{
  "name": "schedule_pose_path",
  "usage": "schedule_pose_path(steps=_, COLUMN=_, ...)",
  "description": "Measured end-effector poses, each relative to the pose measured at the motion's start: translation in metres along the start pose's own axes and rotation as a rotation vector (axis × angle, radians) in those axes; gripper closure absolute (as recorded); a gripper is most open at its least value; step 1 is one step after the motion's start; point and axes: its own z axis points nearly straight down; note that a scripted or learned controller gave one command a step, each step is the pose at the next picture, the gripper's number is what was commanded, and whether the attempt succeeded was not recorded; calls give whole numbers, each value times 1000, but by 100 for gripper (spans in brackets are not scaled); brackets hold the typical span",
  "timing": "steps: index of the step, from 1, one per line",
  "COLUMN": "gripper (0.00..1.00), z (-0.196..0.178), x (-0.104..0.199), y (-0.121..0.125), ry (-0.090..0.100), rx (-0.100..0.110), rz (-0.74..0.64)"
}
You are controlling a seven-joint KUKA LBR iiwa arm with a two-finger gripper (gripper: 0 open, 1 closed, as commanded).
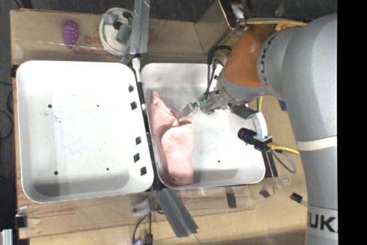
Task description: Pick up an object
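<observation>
Taking the right bin (pixel 241 172) as the landmark and reading from left to right: the left bin (pixel 74 129) sits just beside it, sharing the central divider. Beyond that neighbour's far edge, on the tabletop (pixel 40 37), lie a small purple object (pixel 70 33) and a coil of white cord (pixel 116 30).

Inside the right bin, pressed against its left wall, lies the pink cloth (pixel 175 143). It is the only loose thing in the bin, so I judge it the thing to pick. Its long axis runs along that left wall, from a narrow pointed end near the bin's far corner down to a broader, bunched mass near the bin's near edge. It looks soft and crumpled, with folds and a raised ridge along its middle; it should give way and gather under a pinch rather than slide.

Further right, over the bin's middle and toward its far side, the hand (pixel 192 109) reaches in from the arm (pixel 298 83). Its tip points left and slightly toward the bin's near edge, right at the cloth's upper part, and seems to be touching or just beside the fabric's right edge. I cannot tell whether it is parted or closed. So the cloth lies to the left of the hand, and the coming move turns on a short reach leftward onto the ridge.
</observation>
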Motion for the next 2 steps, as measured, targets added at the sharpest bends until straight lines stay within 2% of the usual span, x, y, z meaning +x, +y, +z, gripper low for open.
schedule_pose_path(steps=1, gripper=0, z=6, x=32, y=-2, ry=0, rx=1, rz=343)
schedule_pose_path(steps=2, gripper=0, z=-78, x=54, y=-17, ry=0, rx=-1, rz=389)
